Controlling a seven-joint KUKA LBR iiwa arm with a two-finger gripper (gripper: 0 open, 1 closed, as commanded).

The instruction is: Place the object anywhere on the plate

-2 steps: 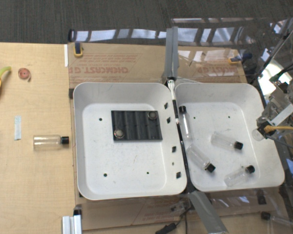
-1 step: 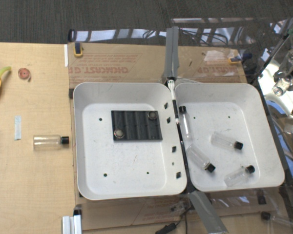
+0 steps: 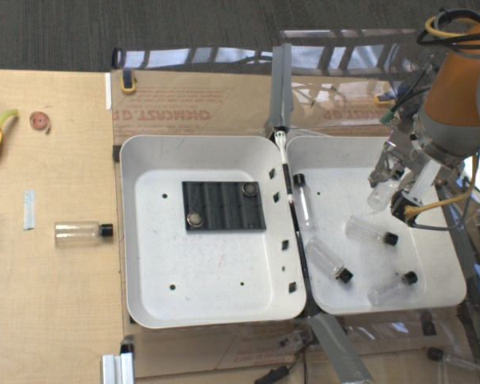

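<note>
A dark ridged plate (image 3: 224,206) lies in the left bin (image 3: 144,238), with a small round metal piece at its lower left corner and another at its upper right. Several clear vials with black caps lie in the right bin (image 3: 432,294): one (image 3: 366,231) in the middle, one (image 3: 328,260) lower left, one (image 3: 388,293) near the front edge, and one (image 3: 301,202) along the left wall. My gripper (image 3: 382,189) hangs over the right bin's upper right part. A pale clear shape (image 3: 377,201) sits right at its tip; whether it is held is unclear.
A divider wall (image 3: 292,214) separates the two bins. On the wooden table to the left lie another clear vial (image 3: 78,231), a small strip (image 3: 29,210) and a red disc (image 3: 38,120). A yellow cable (image 3: 432,205) trails from the wrist.
</note>
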